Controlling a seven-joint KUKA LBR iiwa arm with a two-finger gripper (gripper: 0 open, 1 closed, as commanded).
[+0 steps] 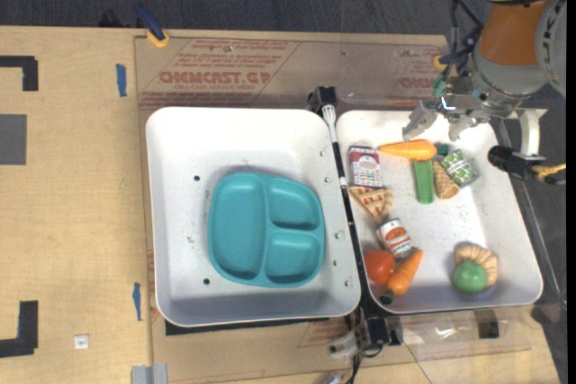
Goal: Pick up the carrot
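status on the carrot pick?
End effector open, hovering over right bin's far edge, holding nothing. Carrot lies just below it, untouched. Green stick and packet close beside.

The end effector (pixel 438 118) hangs open-fingered above the right bin (pixel 522 238). Just below it lies a carrot (pixel 407 150).

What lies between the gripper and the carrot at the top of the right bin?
Camera view: nothing. The gripper hovers just above the upper carrot, with bare white bin floor between. A second carrot lies near the front edge.
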